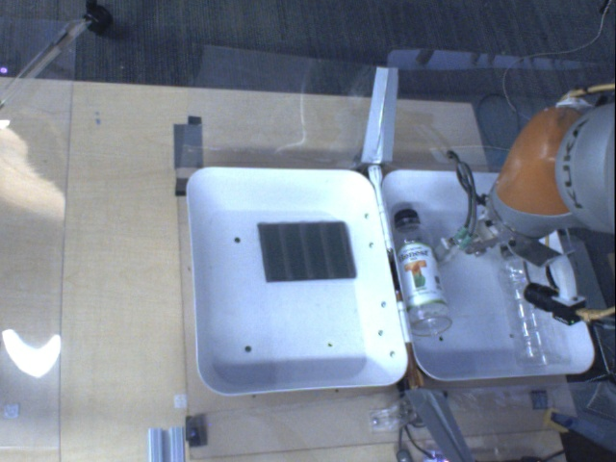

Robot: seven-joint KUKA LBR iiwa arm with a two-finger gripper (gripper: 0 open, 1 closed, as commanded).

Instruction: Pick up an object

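The bottle (418, 275) lies flat, looking light, smooth and slippery. Grab its middle. I cannot tell how the gripper (460, 245) stands.

We read no text anywhere; the bottle (420, 275) in the right bin carries a label with an orange mark, its print too small.

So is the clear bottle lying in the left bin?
No, the clear bottle lies on its side in the right bin, close to that bin's left wall.
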